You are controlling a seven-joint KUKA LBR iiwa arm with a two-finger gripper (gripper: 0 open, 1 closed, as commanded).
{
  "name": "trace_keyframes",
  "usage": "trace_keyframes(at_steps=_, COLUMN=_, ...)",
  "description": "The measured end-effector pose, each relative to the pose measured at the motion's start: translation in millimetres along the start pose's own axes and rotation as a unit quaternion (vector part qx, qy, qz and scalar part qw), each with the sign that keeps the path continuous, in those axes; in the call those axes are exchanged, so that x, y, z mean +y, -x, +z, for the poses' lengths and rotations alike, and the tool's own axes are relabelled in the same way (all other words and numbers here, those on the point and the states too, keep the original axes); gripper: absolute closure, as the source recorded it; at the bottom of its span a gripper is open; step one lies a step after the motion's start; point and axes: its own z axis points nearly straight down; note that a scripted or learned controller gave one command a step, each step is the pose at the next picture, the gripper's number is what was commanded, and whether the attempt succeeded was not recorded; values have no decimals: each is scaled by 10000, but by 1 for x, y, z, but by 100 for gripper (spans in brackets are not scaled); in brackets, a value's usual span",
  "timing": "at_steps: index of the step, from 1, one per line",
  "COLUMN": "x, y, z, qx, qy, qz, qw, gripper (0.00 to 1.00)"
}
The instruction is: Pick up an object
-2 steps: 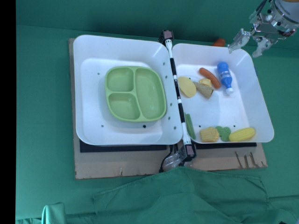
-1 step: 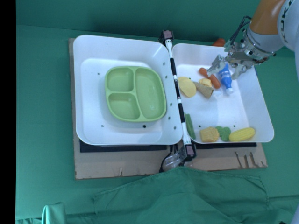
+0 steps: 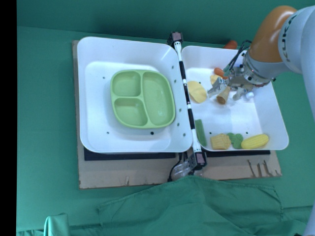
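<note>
Reach comes first here: the arm enters from three o'clock and its claw sits low over the upper middle of the right bin, directly above a small tan, cone-like piece. That piece shows between the metal fingers, slightly tilted, but whether the claw is actually pinching it or merely straddling it I cannot tell from this slant, so the grip should be judged unproven. To do the step well, the claw would want to be centred on the cone's wider end, closed squarely across it, and then raised straight up, not dragged sideways, since a tapered thing will likely squirt out of a skewed pinch. Neighbours crowd it: a yellow chip-like slice lies near at nine o'clock of the claw, and a small orange piece with a pale yellow one sit just beside it at about eleven o'clock, so a wide finger spread could nudge them. Well apart, along the bin's lower edge at six o'clock, rest a green bean pod, a ridged yellow block, a green broccoli-like lump and a corn cob; these pose no trouble. In the left bin a green divided plate takes no part in this grasp. Both bins stand on the green-covered counter. A slow lift, watching whether the cone rises with the fingers, would be the honest test.
</note>
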Motion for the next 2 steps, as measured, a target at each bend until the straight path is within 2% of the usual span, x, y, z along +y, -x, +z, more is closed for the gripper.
trace_keyframes(at_steps=1, x=0, y=1, z=-10, qx=-4, qy=3, qz=21, qw=10000, gripper=100)
trace_keyframes(at_steps=2, x=17, y=27, z=8, qx=9, qy=1, qz=6, qw=10000, gripper=100)
